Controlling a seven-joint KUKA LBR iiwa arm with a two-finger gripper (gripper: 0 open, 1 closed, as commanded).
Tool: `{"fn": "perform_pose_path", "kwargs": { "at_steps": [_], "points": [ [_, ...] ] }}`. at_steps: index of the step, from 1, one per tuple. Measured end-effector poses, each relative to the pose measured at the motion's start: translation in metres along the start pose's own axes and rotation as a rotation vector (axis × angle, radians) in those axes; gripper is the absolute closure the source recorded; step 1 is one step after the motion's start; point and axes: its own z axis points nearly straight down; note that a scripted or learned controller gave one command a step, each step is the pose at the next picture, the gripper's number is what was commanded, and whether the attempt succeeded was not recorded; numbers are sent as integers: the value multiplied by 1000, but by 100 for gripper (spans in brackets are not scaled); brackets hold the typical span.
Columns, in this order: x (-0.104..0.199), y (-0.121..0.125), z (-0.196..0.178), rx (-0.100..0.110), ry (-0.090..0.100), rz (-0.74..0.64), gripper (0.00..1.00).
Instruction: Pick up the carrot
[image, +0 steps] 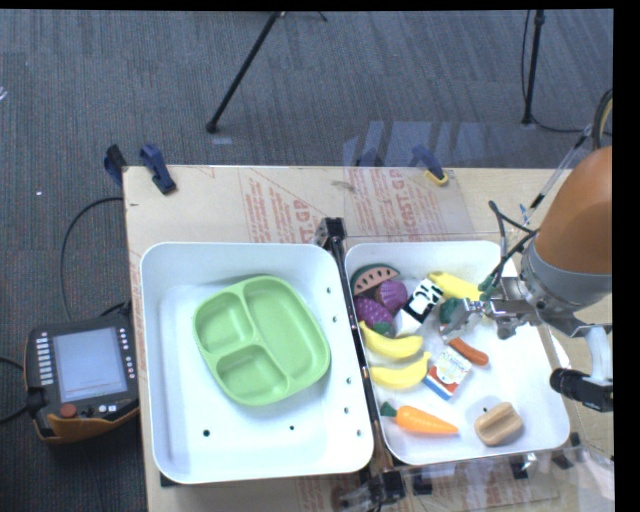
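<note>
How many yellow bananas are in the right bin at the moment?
3. One yellow plastic banana lies near the bin's far side beside the claw; a second sits mid-bin below the purple grapes; a third lies just nearer. Others may be hidden beneath.

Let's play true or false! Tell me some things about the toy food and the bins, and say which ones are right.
1. The carrot lies in the right bin. True.
2. The green plate is in the right bin. False: it sits in the left bin.
3. The gripper holds the carrot. False: the carrot lies far from it, near the front wall.
4. Two bananas lie next to each other. True.
5. The bread lies right of the carrot. True.
</note>
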Motion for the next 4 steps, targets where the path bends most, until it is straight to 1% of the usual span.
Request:
{"fn": "perform_pose_path", "kwargs": {
  "at_steps": [1, 2, 3, 4],
  "points": [
    [96, -47, 34, 7, 2, -63, 0],
    [43, -49, 58, 1, -1, -256, 0],
    [35, -49, 130, 0, -2, 90, 0],
    [23, -49, 131, 2, 1, -199, 0]
  ]
}}
